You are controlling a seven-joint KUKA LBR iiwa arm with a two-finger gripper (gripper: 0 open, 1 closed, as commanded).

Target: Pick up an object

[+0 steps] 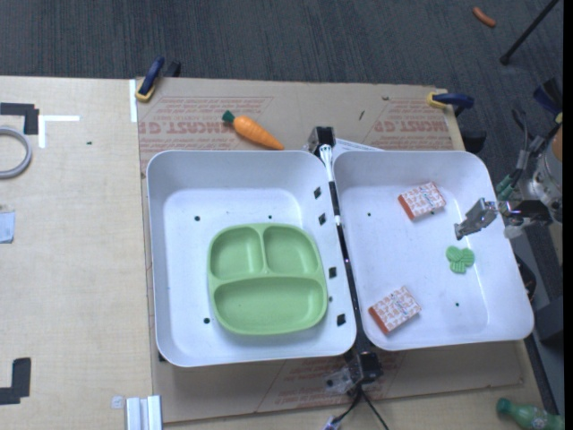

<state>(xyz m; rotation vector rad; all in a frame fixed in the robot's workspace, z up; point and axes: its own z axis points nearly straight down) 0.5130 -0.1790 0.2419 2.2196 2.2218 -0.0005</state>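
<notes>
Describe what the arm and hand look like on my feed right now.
At the view's right edge, the hand is a small metallic grey piece with slim silver fingers. Behind it sit pale grey wrist parts with thin greenish cables.

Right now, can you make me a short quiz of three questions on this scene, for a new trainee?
1. True or false: the green divided plate lies in the left bin.
2. How many patterned orange packets lie in the right bin?
3. What is nearest the claw? A) the carrot B) the small green piece C) the plate

Key: 1 true; 2 two; 3 B.
</notes>
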